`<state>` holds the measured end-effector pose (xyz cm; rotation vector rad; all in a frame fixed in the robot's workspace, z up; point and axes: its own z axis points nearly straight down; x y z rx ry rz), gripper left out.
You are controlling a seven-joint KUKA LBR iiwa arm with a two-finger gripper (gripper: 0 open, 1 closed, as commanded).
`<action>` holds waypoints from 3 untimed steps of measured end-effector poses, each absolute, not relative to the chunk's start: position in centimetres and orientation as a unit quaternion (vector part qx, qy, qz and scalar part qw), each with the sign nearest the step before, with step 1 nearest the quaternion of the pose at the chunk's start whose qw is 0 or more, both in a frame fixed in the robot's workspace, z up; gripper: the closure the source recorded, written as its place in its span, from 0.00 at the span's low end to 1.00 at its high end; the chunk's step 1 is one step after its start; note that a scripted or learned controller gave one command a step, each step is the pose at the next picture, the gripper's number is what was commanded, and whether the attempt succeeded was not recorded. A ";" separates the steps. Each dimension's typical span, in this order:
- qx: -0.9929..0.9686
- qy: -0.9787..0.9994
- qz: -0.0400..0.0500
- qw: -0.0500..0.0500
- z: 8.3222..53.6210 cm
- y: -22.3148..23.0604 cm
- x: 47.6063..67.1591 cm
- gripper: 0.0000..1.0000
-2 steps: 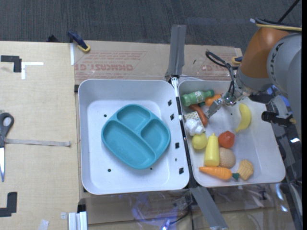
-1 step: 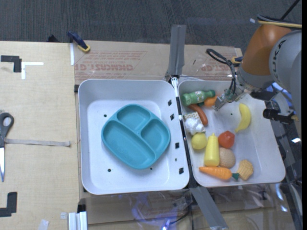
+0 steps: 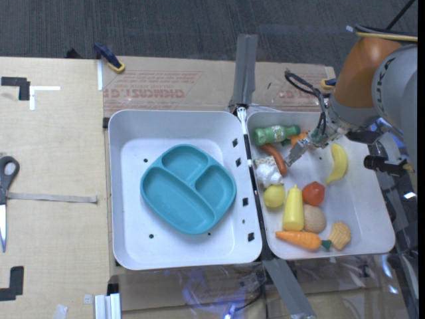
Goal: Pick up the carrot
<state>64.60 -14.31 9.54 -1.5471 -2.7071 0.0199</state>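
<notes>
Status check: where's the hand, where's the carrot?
Hand over right bin's far end. Carrot at near edge, untouched. Yellow bottle and potato between.

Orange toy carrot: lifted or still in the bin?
Still in the bin. The orange toy carrot lies flat on the right white bin's floor near its front edge, apart from the end effector.

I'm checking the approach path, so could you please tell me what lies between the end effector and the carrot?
In the camera view, the tomato, the yellow bottle and the potato lie between the end effector and the carrot.
</notes>
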 end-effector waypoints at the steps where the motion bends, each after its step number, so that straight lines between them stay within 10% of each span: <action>1: -0.572 -0.820 0.003 0.007 8.9 -17.3 65.6 0.00; 3: -0.683 -0.730 -0.001 0.000 9.4 -21.2 64.7 0.00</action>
